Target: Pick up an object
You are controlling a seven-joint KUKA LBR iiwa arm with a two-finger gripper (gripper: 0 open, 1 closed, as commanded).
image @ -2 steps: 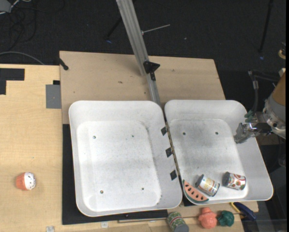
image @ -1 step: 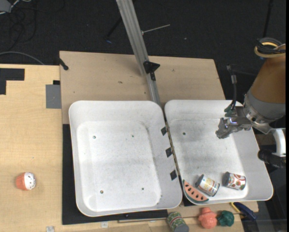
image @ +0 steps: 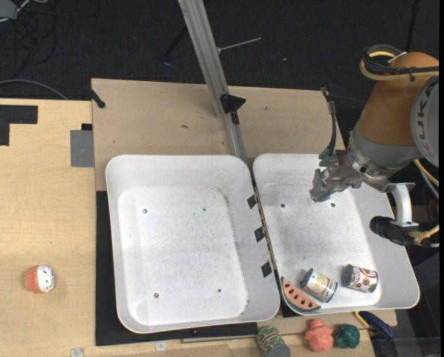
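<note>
My gripper (image: 322,190) hangs over the upper middle of the right bin (image: 311,225), reaching in from the right on the grey arm with the orange band. Nothing shows between its fingers. At the front of that bin lie a watermelon slice (image: 297,297), a small silver can with a yellow label (image: 320,284) and a second small can with a red and white label (image: 360,277). All three are well below the gripper in the view and apart from it.
The left bin (image: 132,199) stands beside the right one, with black clips along the shared edge. A slanted metal rail (image: 210,58) rises behind the bins. Small toys (image: 322,335) lie past the front rim. A red and white ball (image: 39,279) rests on the wooden bench at left.
</note>
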